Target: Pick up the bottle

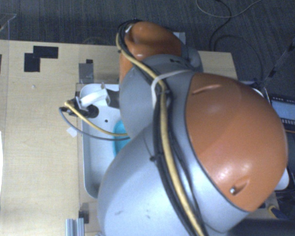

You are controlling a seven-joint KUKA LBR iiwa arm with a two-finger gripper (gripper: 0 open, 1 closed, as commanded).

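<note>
1. The frame is dominated by the arm [187, 146], whose grey and orange housing is spread over most of the white bin [91, 171]; the bin is taken here as the landmark.

2. A white part with a black fitting [91, 104], from which yellow and grey cables [96, 127] are looped, is seen at the far end of the bin. It is taken to be the wrist end of the arm, but the end effector itself cannot be made out, and whether it is open, closed or holding anything cannot be told.

3. A small patch of pale blue [120, 132] is seen inside the bin, against the edge of the arm's grey housing. It is judged to be possibly the bottle, though too little is exposed for this to be settled; its pose cannot be read.

4. The task is judged as not yet shown to be done, since nothing is seen lifted clear of the bin.

5. Risks from here, offered as judgement:
   - The blue object is largely hidden under the arm, so a grasp could be aimed badly and closed on nothing.
   - If the object lies close to the bin's wall, it could be pushed against the wall rather than gripped.
   - The loose cables hang low over the bin's far end and could be dragged across the object, shifting it.
   - A smooth rounded bottle could slip out of a partial grip during lifting.

6. Bare desk [34, 156] is seen to the left of the bin.
</note>
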